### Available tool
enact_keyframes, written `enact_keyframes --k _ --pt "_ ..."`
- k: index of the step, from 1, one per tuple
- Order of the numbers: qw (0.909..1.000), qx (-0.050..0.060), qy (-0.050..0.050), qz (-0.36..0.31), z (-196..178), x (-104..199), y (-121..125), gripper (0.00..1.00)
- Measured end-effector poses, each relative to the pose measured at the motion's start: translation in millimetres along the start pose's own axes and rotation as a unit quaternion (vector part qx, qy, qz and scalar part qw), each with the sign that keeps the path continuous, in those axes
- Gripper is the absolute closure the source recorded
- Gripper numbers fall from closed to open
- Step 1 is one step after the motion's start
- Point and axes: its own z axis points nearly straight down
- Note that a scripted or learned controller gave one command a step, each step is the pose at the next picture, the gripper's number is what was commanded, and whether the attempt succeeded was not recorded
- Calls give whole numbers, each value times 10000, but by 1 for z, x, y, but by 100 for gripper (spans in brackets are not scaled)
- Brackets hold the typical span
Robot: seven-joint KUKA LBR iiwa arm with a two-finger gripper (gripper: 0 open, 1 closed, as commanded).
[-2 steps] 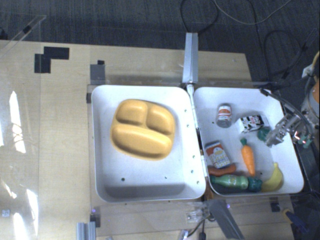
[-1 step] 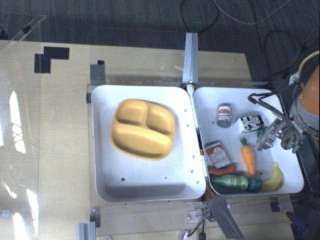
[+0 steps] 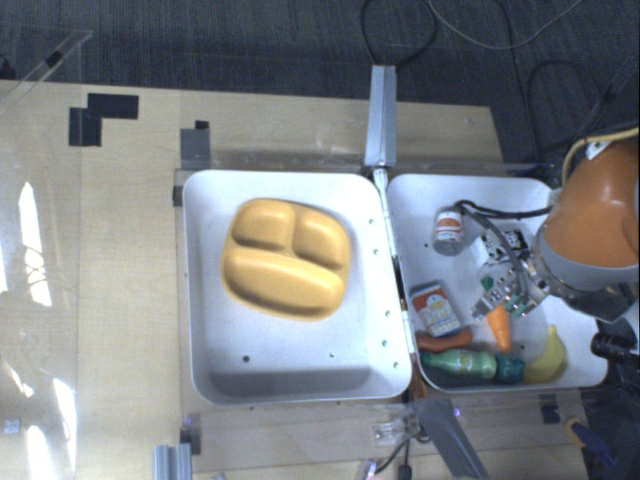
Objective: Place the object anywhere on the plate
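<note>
carrot (image 3: pixel 499 326) just below claw (image 3: pixel 508 293), right bin (image 3: pixel 420 203)

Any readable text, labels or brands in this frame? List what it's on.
No text reads clearly.
Small red and white box: printed front, too blurred to read.
Small can with a red label: too small to read.
Green bottle: label not legible.
Yellow plate: no markings seen.

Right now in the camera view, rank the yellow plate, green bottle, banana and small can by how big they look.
1. Yellow plate, by far.
2. Green bottle.
3. Banana, close to the bottle, so that order is unsure.
4. Small can.
</note>
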Motion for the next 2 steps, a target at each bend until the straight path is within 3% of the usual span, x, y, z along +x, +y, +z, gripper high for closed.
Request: enact_keyframes --k 1,2 --pt "10000 -16 -20 0 -109 -32 60 100" --pt "9998 -1 -1 207 -26 13 82 100"
